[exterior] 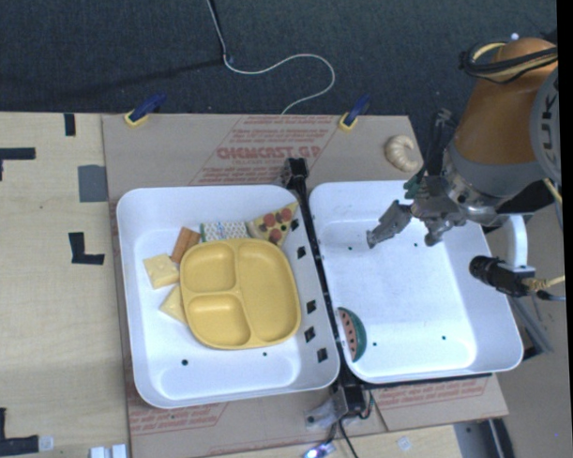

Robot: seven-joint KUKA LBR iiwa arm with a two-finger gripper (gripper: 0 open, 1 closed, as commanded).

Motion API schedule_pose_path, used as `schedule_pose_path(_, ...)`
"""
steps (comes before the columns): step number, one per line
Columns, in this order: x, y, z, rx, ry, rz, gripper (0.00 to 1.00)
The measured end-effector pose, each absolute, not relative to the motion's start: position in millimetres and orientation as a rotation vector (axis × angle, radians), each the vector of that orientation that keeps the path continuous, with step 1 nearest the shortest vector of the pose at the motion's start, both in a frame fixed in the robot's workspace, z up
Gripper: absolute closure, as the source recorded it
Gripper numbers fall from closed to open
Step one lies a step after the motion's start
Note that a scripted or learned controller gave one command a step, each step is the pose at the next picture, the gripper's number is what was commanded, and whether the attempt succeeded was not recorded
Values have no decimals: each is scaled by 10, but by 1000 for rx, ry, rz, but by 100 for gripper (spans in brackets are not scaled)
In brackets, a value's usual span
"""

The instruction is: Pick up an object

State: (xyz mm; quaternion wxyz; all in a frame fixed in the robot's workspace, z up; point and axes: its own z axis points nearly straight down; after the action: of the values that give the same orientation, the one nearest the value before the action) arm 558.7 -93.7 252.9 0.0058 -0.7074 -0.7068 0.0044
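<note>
The yellow tray (240, 293) covers parts of the toy foods (172, 270) around it. The arm (507, 103) is cut off at the right edge. The watermelon slice (351, 331) lies half-hidden by the bin wall.

I see a yellow sectioned plate (240, 293) lying flat mid-left bin, with tan toy food pieces (162, 271) tucked at its 9 o'clock, pizza-like pieces (273, 222) at its 1 o'clock, and a watermelon slice (351, 332) at the right bin's 8 o'clock edge.
</note>
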Motion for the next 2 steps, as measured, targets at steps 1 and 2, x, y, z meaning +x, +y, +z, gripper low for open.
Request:
schedule_pose_path(1, 5610, -936, 2596, -2218, -2222, 1, 0)
schedule_pose_path(2, 5528, -902, 2124, -2217, -2220, 7, 0)
